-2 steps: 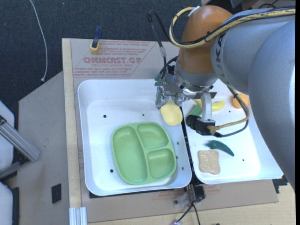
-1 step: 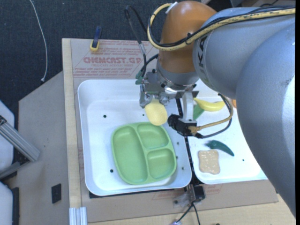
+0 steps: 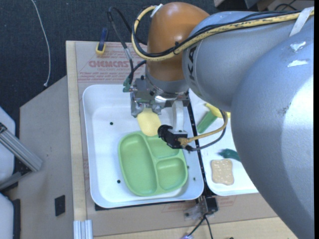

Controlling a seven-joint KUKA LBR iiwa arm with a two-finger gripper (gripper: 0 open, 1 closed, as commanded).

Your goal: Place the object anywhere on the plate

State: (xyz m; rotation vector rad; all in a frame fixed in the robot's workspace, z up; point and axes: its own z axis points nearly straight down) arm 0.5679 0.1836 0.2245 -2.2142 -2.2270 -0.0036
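The end effector (image 3: 148, 114) grips a pale yellow object (image 3: 148, 123) between its fingers, just above the green plate's (image 3: 149, 168) top edge in the left bin (image 3: 97, 148). Lowering and release remain.

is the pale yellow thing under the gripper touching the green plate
Cannot tell. In the camera view the yellow object overlaps the green plate's upper rim, but the slanted angle hides whether it rests there or hangs above.

The arm (image 3: 259, 83) hides most of the right bin (image 3: 234, 188) (its far half).
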